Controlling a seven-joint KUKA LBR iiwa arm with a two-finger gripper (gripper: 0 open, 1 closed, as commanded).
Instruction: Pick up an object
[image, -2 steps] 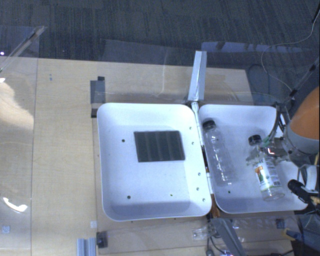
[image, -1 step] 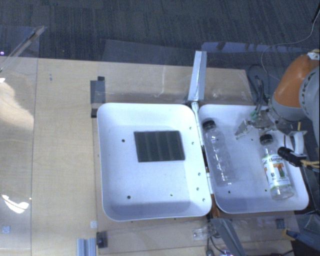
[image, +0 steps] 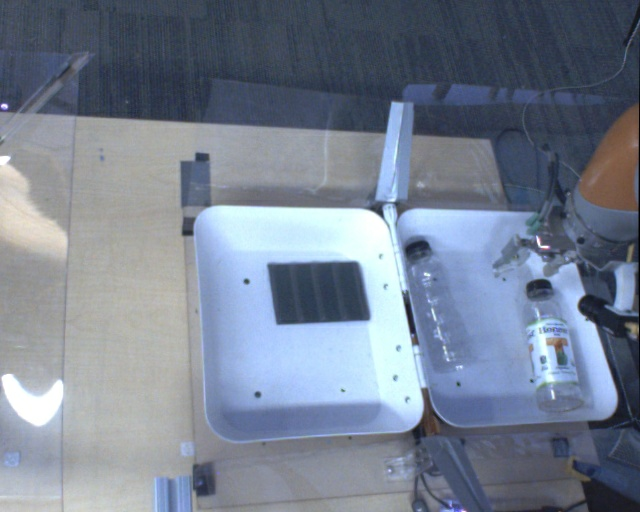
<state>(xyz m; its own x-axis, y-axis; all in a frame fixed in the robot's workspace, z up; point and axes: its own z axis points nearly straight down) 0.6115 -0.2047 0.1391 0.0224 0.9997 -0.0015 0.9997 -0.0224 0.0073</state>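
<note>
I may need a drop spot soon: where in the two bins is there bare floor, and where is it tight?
Left bin: bare floor all around the dark ribbed pad, widest toward the front wall. Right bin: a bare strip between the clear bottle and the labelled bottle. It is tight at the back right, around the gripper.

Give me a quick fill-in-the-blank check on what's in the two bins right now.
1. Both bottles lie in the ____ bin.
2. The dark ribbed pad lies in the ____ bin.
3. The labelled bottle has a ____ cap.
4. The gripper hovers nearest the ____ bottle.

Missing words: right; left; black; labelled
</note>
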